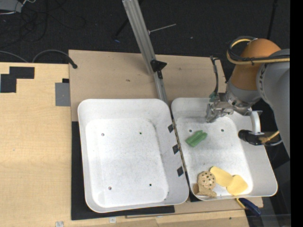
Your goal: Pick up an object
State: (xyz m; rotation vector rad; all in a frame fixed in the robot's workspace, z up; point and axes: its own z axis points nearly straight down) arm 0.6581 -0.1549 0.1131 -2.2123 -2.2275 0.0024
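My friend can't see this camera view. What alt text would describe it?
A grey robot arm's end effector hangs over the right bin, which holds a green object, a yellow object and a tan perforated object; the left bin sits alongside.

1. 2 white bins [128, 110] are seen as smooth, faintly glossy plastic.
2. The bench [28, 141] is surfaced in pale matt wood.
3. The slanted rail [142, 41] is ribbed, dull metal.

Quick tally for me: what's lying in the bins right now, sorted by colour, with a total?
Green: 1, the green piece mid right bin.
Yellow: 1, the yellow piece near the front edge.
Tan with dots: 1, the tan piece beside the yellow one.
Total: 3, all in the right bin.
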